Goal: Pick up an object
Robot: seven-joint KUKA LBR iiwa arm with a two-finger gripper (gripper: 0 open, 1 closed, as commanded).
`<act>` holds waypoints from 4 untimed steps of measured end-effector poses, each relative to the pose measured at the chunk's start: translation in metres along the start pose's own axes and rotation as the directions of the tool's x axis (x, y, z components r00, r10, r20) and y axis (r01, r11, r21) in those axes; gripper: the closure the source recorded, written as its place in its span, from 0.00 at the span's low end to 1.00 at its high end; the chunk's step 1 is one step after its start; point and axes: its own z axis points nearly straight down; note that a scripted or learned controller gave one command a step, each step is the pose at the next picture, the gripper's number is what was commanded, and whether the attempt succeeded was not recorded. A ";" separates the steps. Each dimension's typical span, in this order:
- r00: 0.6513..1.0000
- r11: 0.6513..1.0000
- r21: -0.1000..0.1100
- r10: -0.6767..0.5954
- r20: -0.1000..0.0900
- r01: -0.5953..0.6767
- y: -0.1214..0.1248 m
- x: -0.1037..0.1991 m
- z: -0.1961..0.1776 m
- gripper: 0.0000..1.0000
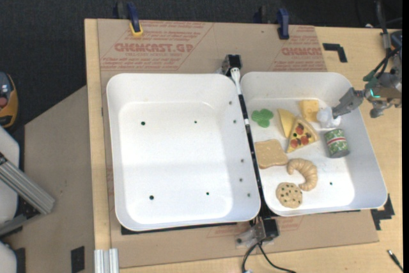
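White plastic forms the two shallow bins on my bench: the left bin (172,150) and, touching its right wall, the right bin (358,192). All toy food lies in the right bin, and I place each piece relative to the slice of toast (271,153), which sits just beside the shared wall. A green leafy piece (262,117) lies above the toast, towards the far rim. A yellow cheese wedge (285,121) lies up and to the right of the toast, touching a pizza slice (301,135) with red topping that lies directly right of the toast. A pale yellow block (310,109) lies farther up and right, beyond the cheese wedge. A croissant (304,172) lies just below and right of the toast, and a chocolate-chip cookie (289,194) lies below the toast, near the croissant's lower end. A green-labelled can (336,142) lies on its side well to the right of the toast, past the pizza slice.

My gripper (329,114) reaches in over the right bin's right rim, up and to the right of the toast, its tip low between the pale yellow block and the can, next to a small white object (324,117). Whether the tool is spread or pressed together I cannot tell; nothing visibly sits between its tips.
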 end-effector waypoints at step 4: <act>1.000 1.000 0.006 -0.002 0.001 0.002 0.101 0.098 0.172 0.00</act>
